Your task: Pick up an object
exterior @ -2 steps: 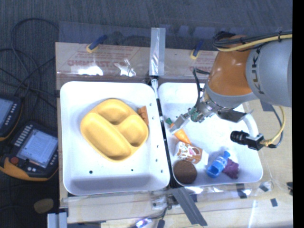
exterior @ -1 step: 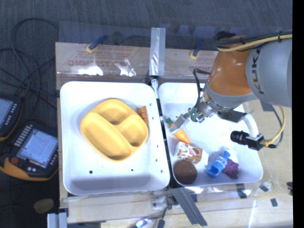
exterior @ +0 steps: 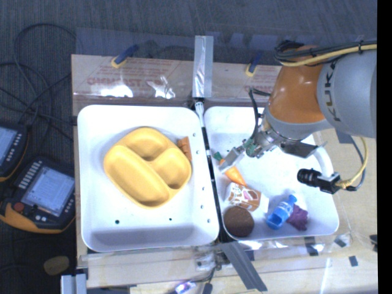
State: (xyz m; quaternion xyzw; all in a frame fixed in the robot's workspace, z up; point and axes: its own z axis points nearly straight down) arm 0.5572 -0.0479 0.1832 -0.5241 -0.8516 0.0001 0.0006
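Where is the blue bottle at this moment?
The blue bottle lies in the right bin, near its front edge, between the brown ball and the purple thing.

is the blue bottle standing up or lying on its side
Lying on its side. The blue bottle rests flat on the right bin floor, cap pointing up-right, beside the purple object.

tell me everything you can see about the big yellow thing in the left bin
The yellow thing is a large, smooth, rounded lump that looks like soft plastic or foam, made of three bulging lobes pressed together, with shallow creases between them. It lies flat on the floor of the left bin, filling much of its middle and upper part. A small orange piece sits against its upper right edge, next to the bin's right wall. Nothing else touches it.
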